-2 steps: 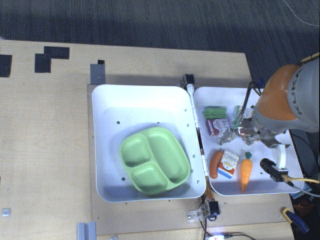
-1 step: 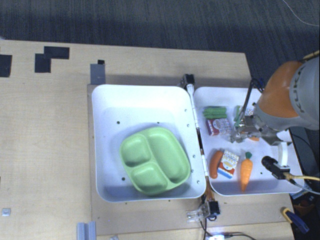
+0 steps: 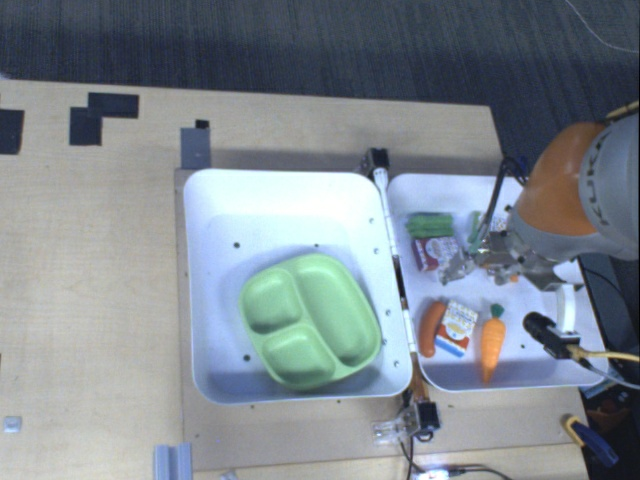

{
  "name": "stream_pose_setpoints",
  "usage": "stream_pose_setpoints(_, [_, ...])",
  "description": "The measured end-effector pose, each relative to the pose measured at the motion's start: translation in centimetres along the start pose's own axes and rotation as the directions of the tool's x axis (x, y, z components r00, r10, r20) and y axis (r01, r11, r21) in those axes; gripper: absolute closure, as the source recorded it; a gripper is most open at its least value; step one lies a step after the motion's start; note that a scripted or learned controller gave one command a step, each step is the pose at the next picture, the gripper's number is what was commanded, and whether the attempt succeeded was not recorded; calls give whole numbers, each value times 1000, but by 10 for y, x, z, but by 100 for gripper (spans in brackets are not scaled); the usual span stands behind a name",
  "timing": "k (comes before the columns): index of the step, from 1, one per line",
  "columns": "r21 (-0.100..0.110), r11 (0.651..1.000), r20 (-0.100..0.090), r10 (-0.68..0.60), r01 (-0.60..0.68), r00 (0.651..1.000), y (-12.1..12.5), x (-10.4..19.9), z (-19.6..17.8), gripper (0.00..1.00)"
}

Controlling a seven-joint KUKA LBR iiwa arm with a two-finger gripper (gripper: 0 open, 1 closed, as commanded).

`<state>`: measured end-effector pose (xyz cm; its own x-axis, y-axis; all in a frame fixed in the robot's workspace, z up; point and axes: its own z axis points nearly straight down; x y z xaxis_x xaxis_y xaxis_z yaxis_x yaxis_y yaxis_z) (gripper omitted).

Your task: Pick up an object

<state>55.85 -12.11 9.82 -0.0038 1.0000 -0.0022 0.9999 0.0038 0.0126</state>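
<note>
The left bin [image 3: 200, 298] holds a green divided plate [image 3: 310, 320], lying toward its near edge. In the right bin [image 3: 505, 380], a green packet [image 3: 430, 224] lies near the far left corner with a red-and-white wrapper [image 3: 434, 253] just in front of it. Along the near edge lie a sausage [image 3: 431, 328], a small carton [image 3: 457, 328] and a carrot [image 3: 491, 344]. The gripper [image 3: 462, 266] sits low beside the wrapper; whether its jaws are parted or closed I cannot tell.
</note>
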Motion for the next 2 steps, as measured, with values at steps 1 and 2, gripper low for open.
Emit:
stream_pose_setpoints(1, [3, 1000, 0, 2, -2, 1000, -46, -1, 11, 0])
stream_pose_setpoints(2, [-2, 1000, 1, 1, -1, 1000, -44, -1, -1, 100])
